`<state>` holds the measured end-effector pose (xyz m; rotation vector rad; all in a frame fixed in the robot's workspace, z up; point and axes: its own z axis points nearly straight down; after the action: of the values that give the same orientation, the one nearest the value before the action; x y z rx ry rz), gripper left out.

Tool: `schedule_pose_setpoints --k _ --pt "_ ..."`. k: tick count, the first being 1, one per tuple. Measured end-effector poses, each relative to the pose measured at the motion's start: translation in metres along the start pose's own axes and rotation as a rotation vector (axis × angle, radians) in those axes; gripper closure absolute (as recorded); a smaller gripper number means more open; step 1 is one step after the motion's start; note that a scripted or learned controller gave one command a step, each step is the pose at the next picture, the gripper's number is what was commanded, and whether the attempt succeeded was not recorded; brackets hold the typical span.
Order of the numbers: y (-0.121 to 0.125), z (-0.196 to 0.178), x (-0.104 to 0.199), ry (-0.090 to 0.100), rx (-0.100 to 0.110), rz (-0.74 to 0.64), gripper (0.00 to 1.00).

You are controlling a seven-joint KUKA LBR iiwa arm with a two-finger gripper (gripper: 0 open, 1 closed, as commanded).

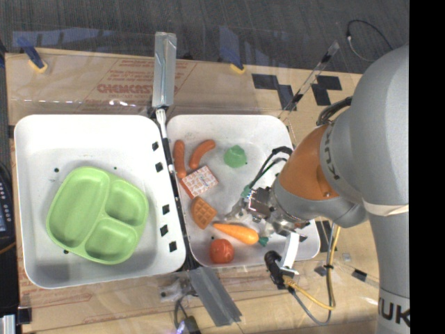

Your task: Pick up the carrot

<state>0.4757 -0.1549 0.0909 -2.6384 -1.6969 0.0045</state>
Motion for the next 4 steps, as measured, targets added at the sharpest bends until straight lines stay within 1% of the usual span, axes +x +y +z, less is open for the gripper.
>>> schedule_pose_setpoints --k 1,2,3,4 --pt "-0.0006 -0.0076 -0.0006 -0.002 0.005 -0.003 1.0" --pt "-0.0006 -0.0076 -0.0004 -0.002 0.005 -0.003 0.0" --pt "-0.0016 -0.0146 -0.0006 -0.003 0.011 -0.006 1.0" --pt "-0.0017 -0.0145 -0.0005 -0.003 0.011 -0.006 0.0"
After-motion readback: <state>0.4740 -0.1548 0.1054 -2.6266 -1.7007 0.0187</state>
